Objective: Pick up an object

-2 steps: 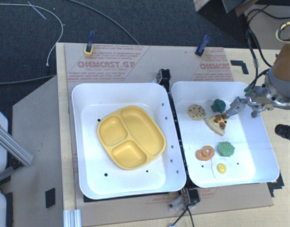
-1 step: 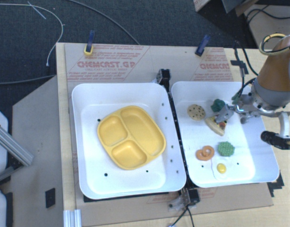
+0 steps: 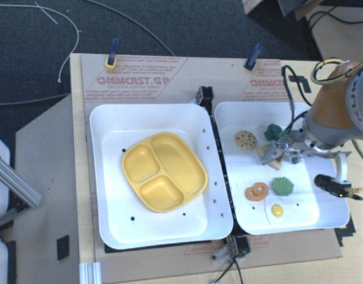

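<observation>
The tool [image 3: 275,157] hangs low at the frame's right in the white right-hand bin [image 3: 240,209], beside a small teal object [image 3: 272,131]; its opening cannot be told.

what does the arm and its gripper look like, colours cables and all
The arm is a thick rounded cylinder, grey with a broad orange band above the wrist. Black cables loop along its upper side, and a pale yellowish cable coils near its top. At the wrist sits a silver-grey metal gripper of blocky parts, with a teal piece at its upper edge. A black cylindrical fitting juts out below the wrist.
</observation>
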Available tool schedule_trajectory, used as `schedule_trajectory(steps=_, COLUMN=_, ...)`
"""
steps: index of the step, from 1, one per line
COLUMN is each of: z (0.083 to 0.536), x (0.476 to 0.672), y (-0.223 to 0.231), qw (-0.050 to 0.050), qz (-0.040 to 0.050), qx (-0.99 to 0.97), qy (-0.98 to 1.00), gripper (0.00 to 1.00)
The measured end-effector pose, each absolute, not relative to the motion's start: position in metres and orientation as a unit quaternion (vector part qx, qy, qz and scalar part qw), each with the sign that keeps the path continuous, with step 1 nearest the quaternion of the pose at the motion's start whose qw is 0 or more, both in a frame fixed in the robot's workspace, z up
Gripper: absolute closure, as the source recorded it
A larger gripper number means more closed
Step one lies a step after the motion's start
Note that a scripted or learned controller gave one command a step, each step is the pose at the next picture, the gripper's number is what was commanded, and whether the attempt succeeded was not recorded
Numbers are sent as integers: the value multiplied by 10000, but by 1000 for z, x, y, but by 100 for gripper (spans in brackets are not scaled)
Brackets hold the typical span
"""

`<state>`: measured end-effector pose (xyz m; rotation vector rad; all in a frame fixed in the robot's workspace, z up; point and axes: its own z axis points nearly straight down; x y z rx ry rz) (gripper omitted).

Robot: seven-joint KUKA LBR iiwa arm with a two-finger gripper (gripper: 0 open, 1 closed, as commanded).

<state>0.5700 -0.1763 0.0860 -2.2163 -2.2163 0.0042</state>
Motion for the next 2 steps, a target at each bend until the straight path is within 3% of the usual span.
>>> schedule_trajectory(steps=1, z=101, x=572, y=-177, qw=2, qz=-9, qx=-7071, qy=-7071, gripper=100)
schedule_trajectory(steps=2, z=165, x=571, y=-177, qw=-32, qz=-18, qx=-7067, qy=-7075, gripper=100)
